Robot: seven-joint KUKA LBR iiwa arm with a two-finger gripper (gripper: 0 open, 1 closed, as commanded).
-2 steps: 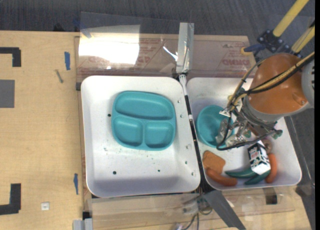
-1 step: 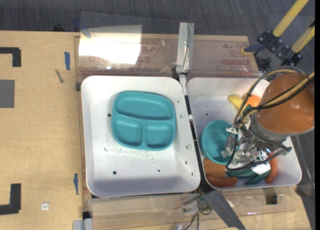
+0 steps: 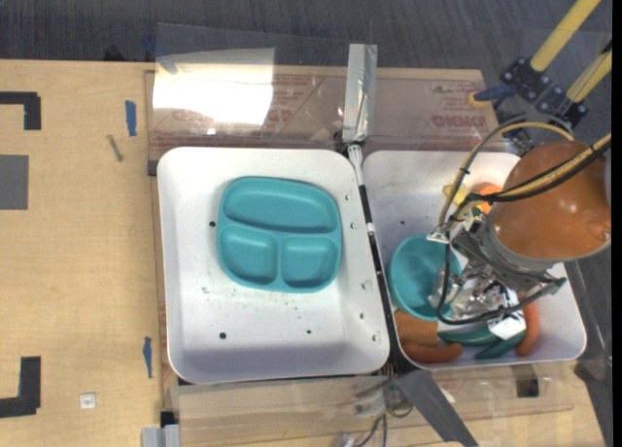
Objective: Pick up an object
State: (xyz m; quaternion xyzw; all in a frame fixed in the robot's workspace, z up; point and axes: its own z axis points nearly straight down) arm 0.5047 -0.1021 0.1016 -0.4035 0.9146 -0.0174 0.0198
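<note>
A: How far along is the arm (image 3: 544,197)?
B: Its gripper (image 3: 473,301) is hovering low at lower right in the right bin (image 3: 408,188), over the teal bowl (image 3: 416,275). Nothing looks lifted yet; jaw state I cannot tell.
A: Anything crowding it?
B: Orange pieces (image 3: 428,336) are lying beside the bowl. The teal tray (image 3: 280,231) is sitting apart in the left bin (image 3: 190,270).

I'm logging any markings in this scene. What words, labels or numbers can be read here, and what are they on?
Red print on the clear sheet behind the bins: mirrored and blurred, not readable.
Teal divided plate, left bin, right bin, teal bowl: no text visible.
</note>
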